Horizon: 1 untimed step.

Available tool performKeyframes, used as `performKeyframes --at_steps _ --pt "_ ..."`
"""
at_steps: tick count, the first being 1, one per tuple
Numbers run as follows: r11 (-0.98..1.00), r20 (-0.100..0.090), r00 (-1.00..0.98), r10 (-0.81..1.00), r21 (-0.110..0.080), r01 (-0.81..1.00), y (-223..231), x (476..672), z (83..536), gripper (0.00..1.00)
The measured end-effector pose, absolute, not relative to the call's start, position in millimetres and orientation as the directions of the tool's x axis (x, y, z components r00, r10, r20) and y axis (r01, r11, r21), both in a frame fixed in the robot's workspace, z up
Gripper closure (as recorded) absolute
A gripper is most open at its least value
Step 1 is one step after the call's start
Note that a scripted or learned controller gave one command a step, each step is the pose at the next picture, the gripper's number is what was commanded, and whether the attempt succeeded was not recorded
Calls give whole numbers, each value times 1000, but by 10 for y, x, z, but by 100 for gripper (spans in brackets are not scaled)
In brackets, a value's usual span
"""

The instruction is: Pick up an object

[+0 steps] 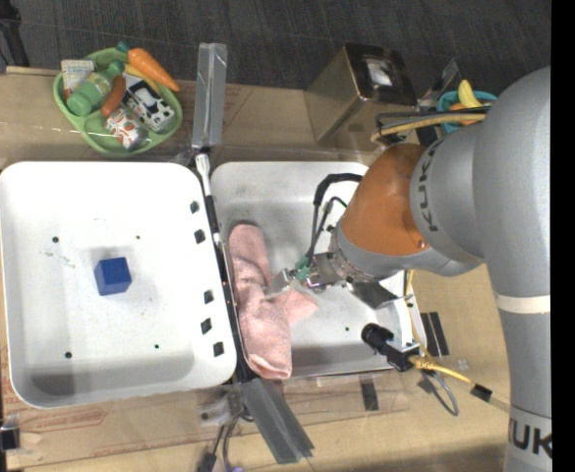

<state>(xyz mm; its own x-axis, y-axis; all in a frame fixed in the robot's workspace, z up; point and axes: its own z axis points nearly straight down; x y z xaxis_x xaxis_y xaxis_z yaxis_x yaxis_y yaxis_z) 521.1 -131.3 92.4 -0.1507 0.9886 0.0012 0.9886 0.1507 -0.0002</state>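
Over the right bin (267, 180), the arm (434, 214) reaches in from the right, orange band above the wrist, pincer (302, 275) low near the bin's centre. Pincer tip sits right at the pink cloth (258, 303), apparently touching the cloth's right edge about halfway along its length. Finger state: cannot tell, wrist body and cabling block the tips. No cloth visibly between the fingers, so no confirmed grasp.

Pink cloth lies crumpled in the left part of the right bin, long axis running top to bottom along the bin's left wall, with a flap spreading right toward the pincer. Lower end of the cloth rides up on the bin's near rim.

Left bin (31, 264) holds a blue cube (113, 274), sitting flat, left of centre, well apart from the pincer and separated from it by the divider between the bins.

Off the bins, on the desk (31, 91): green bowl (120, 88) of toy food at top left, near the left bin's far corner. Tan box (351, 91) sits beyond the right bin's far edge.
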Motion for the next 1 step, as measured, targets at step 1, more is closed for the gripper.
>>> performKeyframes --at_steps 1 --pt "156 1 -156 988 -1 988 -1312 5216 1020 100"
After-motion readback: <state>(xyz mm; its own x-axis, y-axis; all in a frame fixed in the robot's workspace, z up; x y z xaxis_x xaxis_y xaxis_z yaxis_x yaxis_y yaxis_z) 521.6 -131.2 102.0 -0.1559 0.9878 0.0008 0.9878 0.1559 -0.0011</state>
